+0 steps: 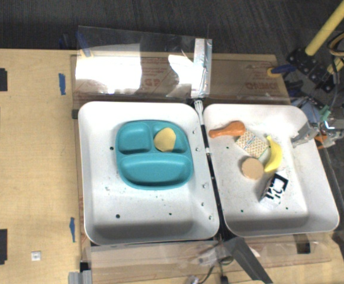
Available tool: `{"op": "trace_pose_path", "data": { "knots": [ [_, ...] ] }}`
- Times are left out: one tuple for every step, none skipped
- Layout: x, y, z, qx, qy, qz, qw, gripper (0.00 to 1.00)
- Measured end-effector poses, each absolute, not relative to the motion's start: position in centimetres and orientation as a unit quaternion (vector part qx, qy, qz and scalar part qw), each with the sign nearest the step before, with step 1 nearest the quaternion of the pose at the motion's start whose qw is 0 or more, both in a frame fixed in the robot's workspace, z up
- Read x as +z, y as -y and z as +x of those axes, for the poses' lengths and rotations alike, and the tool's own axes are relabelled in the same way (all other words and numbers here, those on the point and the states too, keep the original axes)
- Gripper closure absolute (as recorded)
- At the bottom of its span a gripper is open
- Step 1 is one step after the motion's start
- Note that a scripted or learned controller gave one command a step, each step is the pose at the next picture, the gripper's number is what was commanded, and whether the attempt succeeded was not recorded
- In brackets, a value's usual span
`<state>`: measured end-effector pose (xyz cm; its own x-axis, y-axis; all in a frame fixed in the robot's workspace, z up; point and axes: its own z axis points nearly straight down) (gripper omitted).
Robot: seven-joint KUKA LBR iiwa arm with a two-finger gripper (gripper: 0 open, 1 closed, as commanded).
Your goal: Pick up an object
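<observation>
Below you, the desk carries two shallow white bins side by side. Your left bin holds a teal divided plate, and a yellow, lemon-like piece sits in the plate's upper right compartment. Your right bin holds the loose things, all gathered in its upper middle part. An orange carrot-shaped toy lies near the top, just beside a small patterned packet. A banana lies tilted to the right of that packet, touching a round tan disc below it. A black-and-white piece lies just under the banana and disc. You can see a part of the arm and its jaws at the right bin's upper right rim, well apart from the pile; how far the jaws are open cannot be told, and nothing shows between them. A clear sheet stands behind the left bin.
</observation>
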<state>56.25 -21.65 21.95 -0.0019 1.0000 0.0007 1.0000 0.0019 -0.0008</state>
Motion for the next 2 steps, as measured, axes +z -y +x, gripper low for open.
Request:
{"op": "trace_pose_path", "data": {
  "knots": [
    [32.5, 22.4, 55.5, -0.0016, 0.637, -0.770, -0.004, 0.00],
    [20.3, 14.1, 59.1, 0.0034, 0.587, -0.809, 0.005, 0.00]
  ]
}}
